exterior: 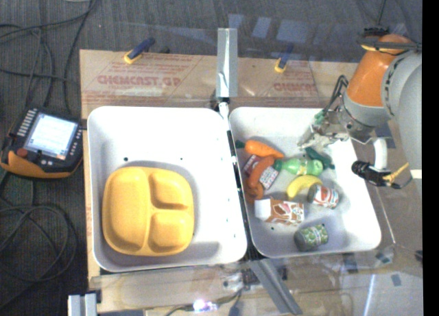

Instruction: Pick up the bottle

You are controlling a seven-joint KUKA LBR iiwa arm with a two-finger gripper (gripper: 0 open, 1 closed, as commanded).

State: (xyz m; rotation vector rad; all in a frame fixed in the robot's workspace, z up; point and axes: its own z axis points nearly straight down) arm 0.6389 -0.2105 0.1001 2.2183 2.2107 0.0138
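- Gripper (317, 136): positioned over the far right part of the right bin (363, 229); whether it stands apart or together cannot be told.
- Green bottle (300, 166): lying on its side in the right bin, just near of the gripper, between the carrot (263, 148) and the banana (302, 186).
- Yellow divided plate (148, 210): resting in the left bin (110, 126).

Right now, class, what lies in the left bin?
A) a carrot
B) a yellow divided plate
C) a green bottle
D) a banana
B: the yellow divided plate sits alone in the left bin, while the banana, green bottle and carrot lie in the right bin.
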